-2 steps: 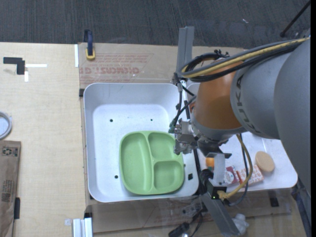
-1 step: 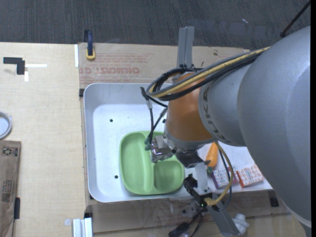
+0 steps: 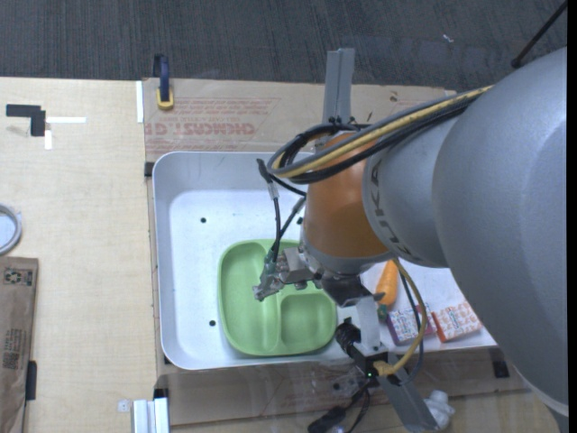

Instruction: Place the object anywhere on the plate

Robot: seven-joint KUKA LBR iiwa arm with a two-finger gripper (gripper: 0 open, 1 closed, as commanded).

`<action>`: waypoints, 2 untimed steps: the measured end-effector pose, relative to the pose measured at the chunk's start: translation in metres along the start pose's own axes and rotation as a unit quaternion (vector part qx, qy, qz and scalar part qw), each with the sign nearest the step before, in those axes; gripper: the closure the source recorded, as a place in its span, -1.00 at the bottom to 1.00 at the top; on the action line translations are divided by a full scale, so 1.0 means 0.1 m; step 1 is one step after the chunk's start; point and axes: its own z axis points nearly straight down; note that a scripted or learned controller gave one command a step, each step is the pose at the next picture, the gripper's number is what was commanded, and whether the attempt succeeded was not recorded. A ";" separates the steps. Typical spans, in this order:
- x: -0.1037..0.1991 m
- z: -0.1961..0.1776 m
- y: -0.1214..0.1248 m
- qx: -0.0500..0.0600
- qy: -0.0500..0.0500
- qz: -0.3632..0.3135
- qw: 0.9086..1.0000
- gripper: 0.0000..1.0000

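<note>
2 white bins on the bench, and the left bin [image 3: 180, 242] has a green plate [image 3: 248, 318] sitting in its front half, toward the right wall. The plate has a divider, so it's got a few sections. The arm [image 3: 469, 197] comes in from the right and takes up a big chunk of the view, orange band [image 3: 338, 210] and all, with black and yellow cables looping around the wrist. The gripper [image 3: 273, 276] is down over the plate, right about at the top of the divider. Can't tell from here what it's doing, too much metal and cable in the way. The object, far as I can make out, is an orange carrot-looking thing [image 3: 388, 280] lying in the right bin [image 3: 442, 287], just beside the wrist, off the plate. 2 small printed packets [image 3: 433, 323] lie near it.
</note>
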 end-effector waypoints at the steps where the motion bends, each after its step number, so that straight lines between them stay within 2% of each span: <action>1: 0.10 0.55 0.13 -0.007 0.000 0.021 1.000 -1.00; 2: -0.31 0.10 -0.04 -0.001 0.000 0.133 0.991 -1.00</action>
